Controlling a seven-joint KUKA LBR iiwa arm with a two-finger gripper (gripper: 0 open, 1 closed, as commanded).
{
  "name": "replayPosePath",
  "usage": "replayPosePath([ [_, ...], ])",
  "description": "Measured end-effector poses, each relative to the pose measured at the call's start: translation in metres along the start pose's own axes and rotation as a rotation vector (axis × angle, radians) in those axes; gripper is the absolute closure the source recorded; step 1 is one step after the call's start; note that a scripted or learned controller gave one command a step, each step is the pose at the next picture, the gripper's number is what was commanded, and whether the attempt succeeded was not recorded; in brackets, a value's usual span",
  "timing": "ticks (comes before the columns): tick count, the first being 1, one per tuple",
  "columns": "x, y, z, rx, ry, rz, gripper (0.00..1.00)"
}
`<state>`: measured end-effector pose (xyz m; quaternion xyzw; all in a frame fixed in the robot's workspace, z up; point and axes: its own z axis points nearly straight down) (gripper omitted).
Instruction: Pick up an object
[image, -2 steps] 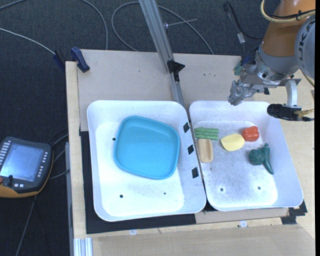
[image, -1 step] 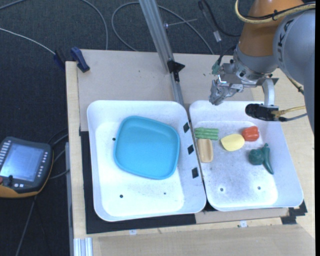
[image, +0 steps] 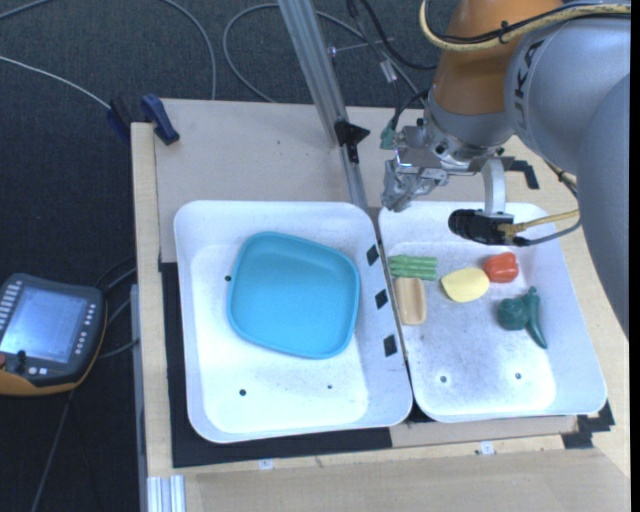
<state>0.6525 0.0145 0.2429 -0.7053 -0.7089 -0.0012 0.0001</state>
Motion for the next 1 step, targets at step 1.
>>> replayPosePath([
  [1,0.0582,-0.0039,0.0134,0.002,0.000,0.000,1.00],
])
